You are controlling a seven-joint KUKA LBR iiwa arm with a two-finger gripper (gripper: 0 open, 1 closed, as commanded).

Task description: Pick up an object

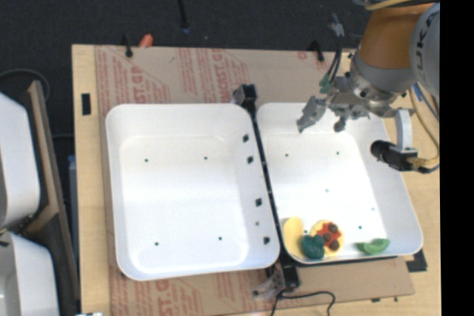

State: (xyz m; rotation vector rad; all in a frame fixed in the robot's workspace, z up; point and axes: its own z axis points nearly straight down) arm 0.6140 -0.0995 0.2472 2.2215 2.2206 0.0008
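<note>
The grey arm with the orange band [392,18] is reaching in from the right and hanging over the far end of the right shallow white plastic bin [385,181]. Its two-finger gripper [324,119] is hovering with its dark fingers [308,117] spread apart, nothing sitting between them. The objects are lying well apart from it, clustered at the near edge of that same bin: a yellow rounded piece [292,227] is sitting at the left, a teal-green lump [312,247] is lying just beside it, a yellow toy with red and dark spots [328,232] is touching the lump, and a small bright green piece [372,246] is resting further right. The left shallow white plastic bin [185,189] is standing alongside, on the cardboard-covered bench [185,74].
</note>
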